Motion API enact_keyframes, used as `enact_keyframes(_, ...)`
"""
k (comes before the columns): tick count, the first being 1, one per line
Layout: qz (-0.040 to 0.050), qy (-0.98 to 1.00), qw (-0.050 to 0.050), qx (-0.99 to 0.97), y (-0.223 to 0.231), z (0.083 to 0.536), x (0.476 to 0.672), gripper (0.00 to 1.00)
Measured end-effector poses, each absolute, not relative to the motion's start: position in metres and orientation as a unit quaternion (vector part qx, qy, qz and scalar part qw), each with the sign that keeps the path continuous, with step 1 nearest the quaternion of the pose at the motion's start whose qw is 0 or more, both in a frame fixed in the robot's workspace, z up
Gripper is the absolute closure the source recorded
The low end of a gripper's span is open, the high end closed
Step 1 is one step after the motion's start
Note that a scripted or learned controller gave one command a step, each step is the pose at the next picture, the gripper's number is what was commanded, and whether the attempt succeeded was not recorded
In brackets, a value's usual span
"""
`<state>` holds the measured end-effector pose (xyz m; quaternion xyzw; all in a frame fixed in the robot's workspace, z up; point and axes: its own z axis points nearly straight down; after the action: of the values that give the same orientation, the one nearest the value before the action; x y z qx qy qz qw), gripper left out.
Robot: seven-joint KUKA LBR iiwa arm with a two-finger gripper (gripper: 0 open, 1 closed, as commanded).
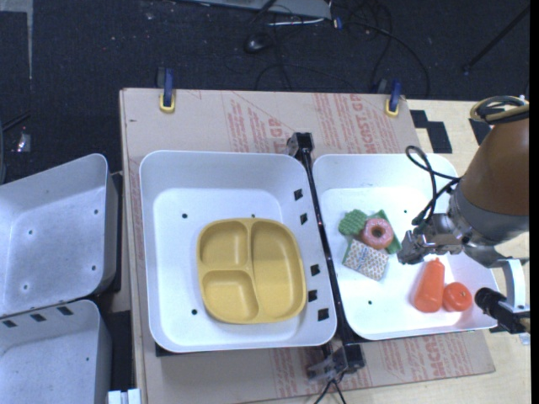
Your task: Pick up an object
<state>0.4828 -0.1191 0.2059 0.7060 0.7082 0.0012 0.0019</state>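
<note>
The right bin (362,179) holds a green waffle-textured piece (354,222), a pink ring-shaped toy (378,233) resting partly on it, and a pale patterned block (365,260) just below them. An orange bottle-shaped toy (429,286) lies toward the bin's right, with a small round orange piece (456,297) beside it. My gripper (418,247) hangs low over the right bin, just above the orange bottle's top end and to the right of the pink ring. Nothing shows between its tips.
The left bin (168,192) holds a yellow divided plate (251,269). A black divider (316,234) runs between the two bins. Spare white bins (50,225) lie off the bench to the left. Cables trail on the dark floor behind.
</note>
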Motion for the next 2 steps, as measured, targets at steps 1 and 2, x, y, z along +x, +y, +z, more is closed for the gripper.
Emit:
enact_keyframes(1,0.0014,0.709,0.002,0.706,-0.110,0.263,0.487,1.00)
enact_keyframes(2,0.0002,0.710,0.001,0.705,-0.067,0.249,0.512,1.00)
